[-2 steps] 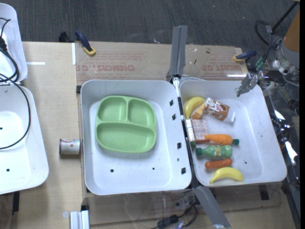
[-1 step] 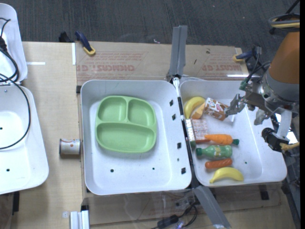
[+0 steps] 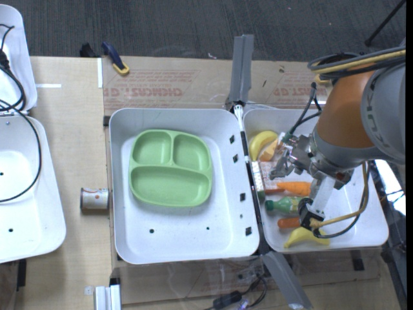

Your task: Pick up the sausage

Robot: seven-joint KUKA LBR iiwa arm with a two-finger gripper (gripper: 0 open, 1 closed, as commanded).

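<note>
Extended from right, wrist angled down over right bin (image 3: 371, 234); end effector (image 3: 282, 165) just beside carrot (image 3: 295, 188); opening impossible to tell.

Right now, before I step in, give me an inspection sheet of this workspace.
Surface: bench bears a left bin and a right bin.
Job's things: sausage, probably the short reddish piece in the right bin; not certain.
Clutter: green plate in the left bin; carrot, far banana, near banana and green bottle in the right bin.
Grippers: tool low over the right bin, by the carrot.
Cables: black cable on the white trays at left.
Surroundings: clamp and small can on the bench.
</note>
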